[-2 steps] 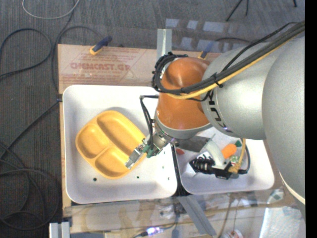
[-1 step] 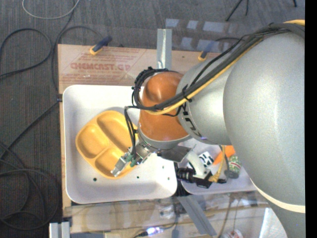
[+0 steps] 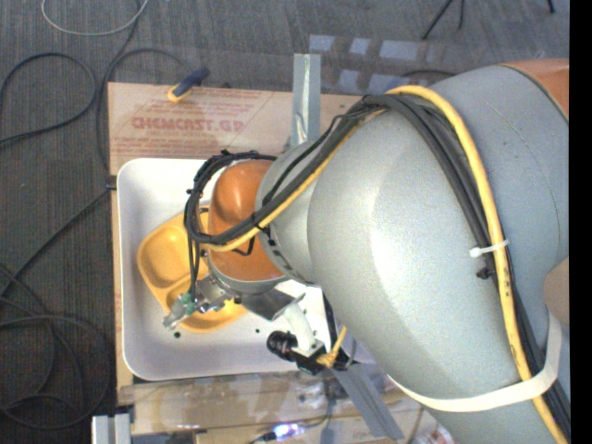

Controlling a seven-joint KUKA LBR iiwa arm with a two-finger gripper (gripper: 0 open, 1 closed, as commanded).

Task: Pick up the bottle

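You are looking down on the white bin (image 3: 153, 351) at the left of the surface, and the grey arm (image 3: 416, 248) comes in from the right and covers a large share of what lies below it. Its orange band (image 3: 236, 200) sits over the middle of the bin, and the hand (image 3: 185, 308) reaches down and to the left from there, low over the bin floor. The bottle (image 3: 157, 252) appears to be the yellow rounded thing lying in the left half of this bin; its right side is hidden under the wrist, so you cannot make out its full shape. The tip of the hand is right at the lower edge of that yellow body, touching it or just beside it, and you cannot tell which. You also cannot tell whether the hand is apart, together or clamped on anything, because the wrist and its fittings block the sight of it. A bundle of black and yellow cables (image 3: 277, 202) runs along the arm and loops down beside the wrist. Behind the bin lies a sheet of cardboard (image 3: 194, 123) with red print, and a small blue and yellow tool (image 3: 188, 83) rests at its far edge. Loose black cords (image 3: 55, 72) trail over the grey carpet (image 3: 231, 17) around the surface
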